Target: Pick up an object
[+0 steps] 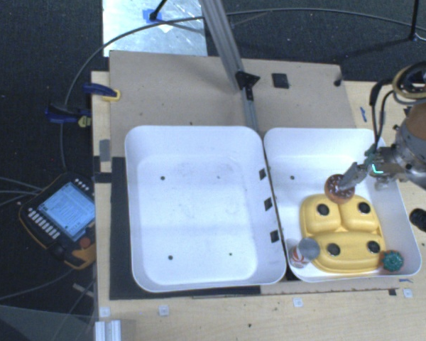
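Gripper [339,185] low in the right bin [298,155], tips merged with a small brown ring-shaped object [335,187], too blurred to tell spread from pinched or whether anything is gripped; arm [419,144] cut off at the frame's right edge. Just below the tips a yellow four-lobed moulded piece [341,233] touching the ring, a grey-capped item [303,251] at its lower left, a teal ball [392,261] at its lower right near the bin's corner, bare white floor up and to the left. Far left across the shared rim, the left bin [192,204]; beyond it a teach pendant [60,215] on dark carpet, brown board beneath both bins.
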